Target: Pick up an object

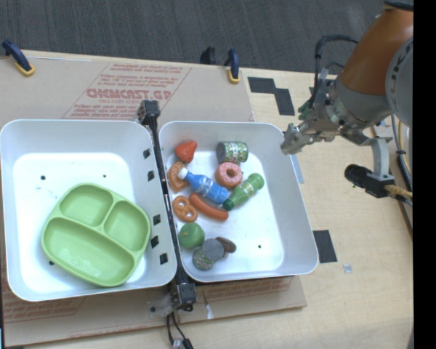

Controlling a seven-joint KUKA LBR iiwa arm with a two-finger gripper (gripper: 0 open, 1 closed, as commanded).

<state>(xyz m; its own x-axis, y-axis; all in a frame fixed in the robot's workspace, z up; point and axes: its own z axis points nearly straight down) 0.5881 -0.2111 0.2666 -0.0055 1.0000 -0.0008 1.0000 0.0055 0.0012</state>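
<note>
A dark grey carpet [131, 9] lies beyond the bench. The wooden bench top [363, 267] carries a cardboard sheet [94, 86], clamped down.

Toy foods clustered in the right bin's [294, 217] left half, frame centre: strawberry [186, 150], can [232, 151], doughnut [229, 174], blue bottle [207, 187] lying flat, green bottle [245, 190], sausage [208, 209], pretzel [183, 208], lime [192, 235].

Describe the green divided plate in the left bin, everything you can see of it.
The green divided plate is pale lime green with a matte, plastic-like look and rounded corners. Raised ridges split it into three compartments: two smaller ones toward the far side and one long one nearer the camera. It lies flat and upright on the floor of the left bin, turned at a slant, near the bin's front right corner. Nothing sits in it.
</note>
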